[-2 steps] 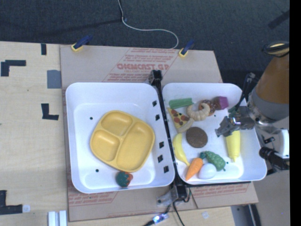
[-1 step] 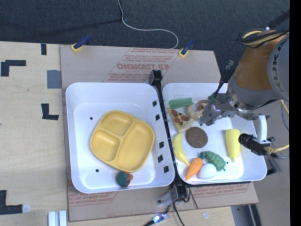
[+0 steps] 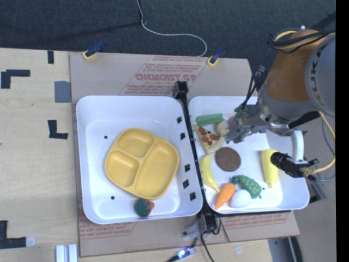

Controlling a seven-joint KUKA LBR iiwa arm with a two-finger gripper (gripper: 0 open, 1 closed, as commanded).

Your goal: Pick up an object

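Note:
The right bin [image 3: 283, 203] holds several toy foods: a green bar [image 3: 209, 119], a pizza slice [image 3: 206, 137], a brown round patty [image 3: 227, 159], a banana [image 3: 208, 171], a carrot [image 3: 224, 195], a white egg [image 3: 240, 198], a green knobbly vegetable [image 3: 248, 184] and a yellow corn-like piece [image 3: 269, 167]. My gripper [image 3: 235, 134] hangs over the bin's upper middle, just above the patty and right of the pizza slice. No object shows between its tips.
The left bin [image 3: 92, 113] holds a yellow divided plate [image 3: 142, 162] and a small red-and-green strawberry-like toy [image 3: 144, 207] near its front wall. A black divider [image 3: 188, 146] runs between the bins. Cardboard lies under both bins.

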